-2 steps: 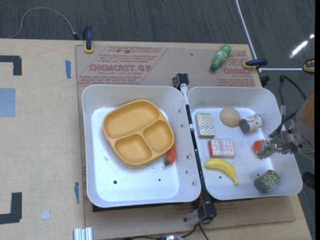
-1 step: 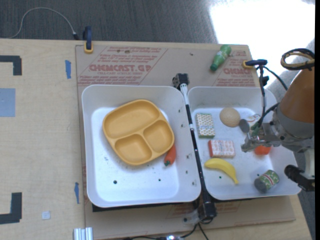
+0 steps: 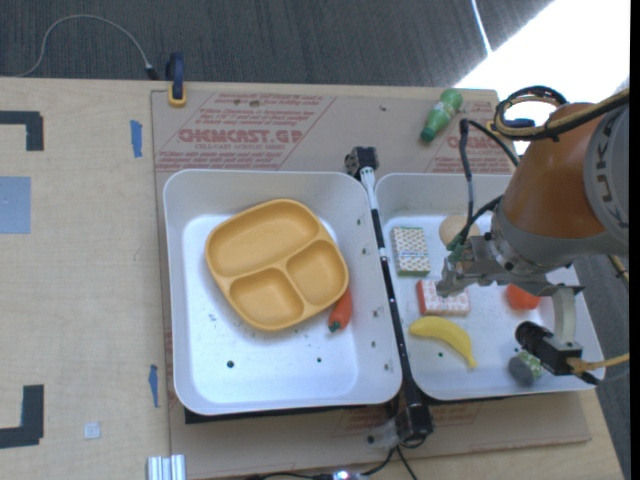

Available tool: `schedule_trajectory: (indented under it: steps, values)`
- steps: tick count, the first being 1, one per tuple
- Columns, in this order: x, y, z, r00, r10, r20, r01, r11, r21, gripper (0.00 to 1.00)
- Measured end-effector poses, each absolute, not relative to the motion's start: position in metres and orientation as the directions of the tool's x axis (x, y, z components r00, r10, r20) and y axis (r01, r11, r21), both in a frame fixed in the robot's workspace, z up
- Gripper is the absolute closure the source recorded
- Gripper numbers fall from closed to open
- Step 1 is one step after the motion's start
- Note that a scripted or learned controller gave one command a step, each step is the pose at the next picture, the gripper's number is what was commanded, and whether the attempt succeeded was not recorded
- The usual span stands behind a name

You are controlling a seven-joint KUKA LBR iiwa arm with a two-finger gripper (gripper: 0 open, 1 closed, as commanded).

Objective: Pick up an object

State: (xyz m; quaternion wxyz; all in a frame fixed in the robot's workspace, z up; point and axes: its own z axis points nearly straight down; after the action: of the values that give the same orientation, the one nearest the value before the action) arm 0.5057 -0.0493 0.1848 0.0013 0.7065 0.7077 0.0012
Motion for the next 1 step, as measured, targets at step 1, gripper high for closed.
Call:
schedule_trajectory:
  steps: [1]
  values:
    - [0.5055, -0.0499, 0.1848, -0.001, 1.0, -0.001, 1.0, 0.001, 0.003, 0.0]
